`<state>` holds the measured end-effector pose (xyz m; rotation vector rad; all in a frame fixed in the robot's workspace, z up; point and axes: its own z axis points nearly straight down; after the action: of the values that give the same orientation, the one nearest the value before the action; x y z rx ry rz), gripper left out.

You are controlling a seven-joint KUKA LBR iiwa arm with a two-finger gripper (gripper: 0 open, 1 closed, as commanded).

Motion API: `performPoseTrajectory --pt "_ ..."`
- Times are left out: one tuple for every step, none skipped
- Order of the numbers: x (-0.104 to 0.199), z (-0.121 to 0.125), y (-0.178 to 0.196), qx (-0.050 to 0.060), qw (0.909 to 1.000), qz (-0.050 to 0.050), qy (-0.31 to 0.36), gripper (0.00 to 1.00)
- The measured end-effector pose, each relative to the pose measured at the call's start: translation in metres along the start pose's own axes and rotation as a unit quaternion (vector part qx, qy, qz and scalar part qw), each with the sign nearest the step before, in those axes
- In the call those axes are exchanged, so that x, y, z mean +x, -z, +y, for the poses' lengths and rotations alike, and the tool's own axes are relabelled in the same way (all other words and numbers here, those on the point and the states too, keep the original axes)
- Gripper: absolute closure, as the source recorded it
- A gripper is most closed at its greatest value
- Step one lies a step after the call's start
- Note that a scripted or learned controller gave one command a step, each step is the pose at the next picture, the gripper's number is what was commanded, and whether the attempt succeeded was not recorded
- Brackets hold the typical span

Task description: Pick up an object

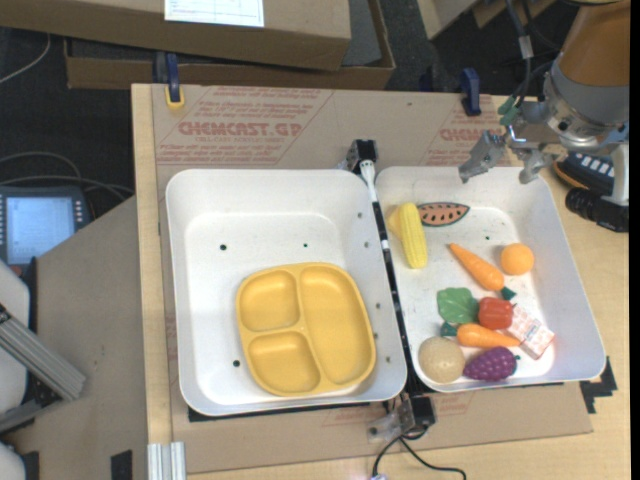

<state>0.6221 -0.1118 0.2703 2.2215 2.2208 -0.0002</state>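
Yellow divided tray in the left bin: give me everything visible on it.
The yellow divided tray is a glossy, plastic-looking dish with rounded corners and a raised rim. Ridges split it into three compartments: one long one along its right side, two smaller ones stacked on its left. Nothing lies in any of them. It sits flat, turned slightly askew, on the floor of the left bin, toward the near right corner. Only the bin floor touches it.

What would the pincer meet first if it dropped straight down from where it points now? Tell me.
Probably bare floor at the far end of the right bin. The open pincer hangs over that rim; the watermelon slice lies off to one side. Depth is hard to judge.
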Motion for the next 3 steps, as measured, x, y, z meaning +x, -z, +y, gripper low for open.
performPoseTrajectory --pt "0.007 -0.037 -0.169 0.004 1.0 0.001 -0.001 0.0" --pt "0.006 -0.034 -0.152 -0.001 1.0 0.0 -0.001 1.0" --pt "0.006 -0.034 -0.153 -0.001 1.0 0.0 -0.001 0.0"
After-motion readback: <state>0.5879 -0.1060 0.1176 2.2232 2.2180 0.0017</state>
